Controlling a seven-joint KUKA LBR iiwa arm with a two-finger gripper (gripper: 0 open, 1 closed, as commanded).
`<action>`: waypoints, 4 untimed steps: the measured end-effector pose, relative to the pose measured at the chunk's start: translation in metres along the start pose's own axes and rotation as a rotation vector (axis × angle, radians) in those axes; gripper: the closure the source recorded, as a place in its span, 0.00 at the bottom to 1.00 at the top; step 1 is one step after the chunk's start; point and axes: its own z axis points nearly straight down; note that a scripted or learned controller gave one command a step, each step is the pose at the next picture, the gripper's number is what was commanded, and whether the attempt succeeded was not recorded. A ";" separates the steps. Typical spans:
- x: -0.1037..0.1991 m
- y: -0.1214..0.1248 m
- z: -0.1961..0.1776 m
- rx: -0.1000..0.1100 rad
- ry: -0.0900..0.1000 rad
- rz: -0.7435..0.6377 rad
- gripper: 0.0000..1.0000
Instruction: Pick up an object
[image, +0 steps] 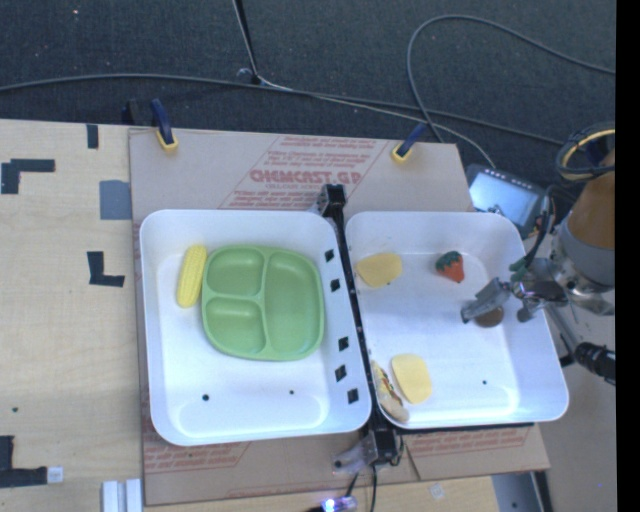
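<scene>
My gripper (497, 311) hangs low over the right side of the right bin (520, 395), its fingers spread apart and open. A small brown object (489, 320) lies on the bin floor just under and between the fingers; I cannot tell whether they touch it. A red strawberry-like toy (451, 265) sits up and to the left of the gripper. A yellow round piece (379, 268) lies near the bin's back left. Another yellow piece (411, 377) rests at the front left, beside a tan and white item (386, 393) against the bin wall.
The left bin (250, 415) holds a green divided plate (263, 302) and a yellow corn cob (190, 275) at its left. A black divider (343, 300) separates the bins. Cables run across the dark floor behind the bench.
</scene>
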 end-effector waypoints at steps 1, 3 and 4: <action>0.000 0.003 -0.007 -0.013 -0.003 -0.004 0.00; -0.003 0.003 0.090 -0.009 -0.002 -0.005 0.00; -0.003 0.004 0.129 -0.014 -0.005 -0.004 0.00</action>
